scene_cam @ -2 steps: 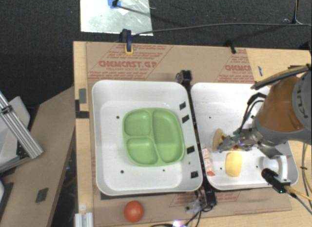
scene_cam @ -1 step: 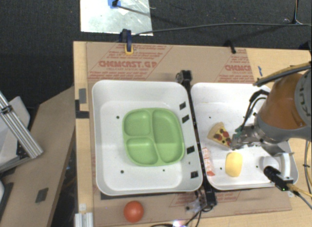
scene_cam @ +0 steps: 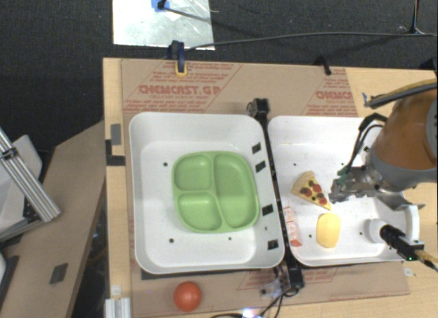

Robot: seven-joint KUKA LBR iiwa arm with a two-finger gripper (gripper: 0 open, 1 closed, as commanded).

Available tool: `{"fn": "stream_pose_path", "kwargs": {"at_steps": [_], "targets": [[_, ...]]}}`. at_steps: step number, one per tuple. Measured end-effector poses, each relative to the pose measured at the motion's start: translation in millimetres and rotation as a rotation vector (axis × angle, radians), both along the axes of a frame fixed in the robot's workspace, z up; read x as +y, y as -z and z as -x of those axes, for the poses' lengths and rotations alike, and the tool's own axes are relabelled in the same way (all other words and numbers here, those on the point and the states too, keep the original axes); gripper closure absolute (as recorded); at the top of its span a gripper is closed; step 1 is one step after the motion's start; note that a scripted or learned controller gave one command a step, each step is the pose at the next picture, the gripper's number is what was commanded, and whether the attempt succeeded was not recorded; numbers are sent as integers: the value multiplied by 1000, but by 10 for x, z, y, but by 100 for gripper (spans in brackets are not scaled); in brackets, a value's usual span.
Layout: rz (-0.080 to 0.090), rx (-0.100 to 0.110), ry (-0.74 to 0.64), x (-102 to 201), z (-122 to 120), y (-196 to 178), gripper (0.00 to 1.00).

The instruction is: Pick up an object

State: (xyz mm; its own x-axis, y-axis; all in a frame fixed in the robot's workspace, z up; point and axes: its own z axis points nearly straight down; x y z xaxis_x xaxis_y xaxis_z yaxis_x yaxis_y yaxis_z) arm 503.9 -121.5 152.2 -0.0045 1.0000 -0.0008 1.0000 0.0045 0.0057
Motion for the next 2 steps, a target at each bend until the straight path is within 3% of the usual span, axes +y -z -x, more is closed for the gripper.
{"fn": "stream_pose_path", "kwargs": {"at_steps": [2], "targets": [[1,-3,-1,-13,-177,-1186,100]]}}
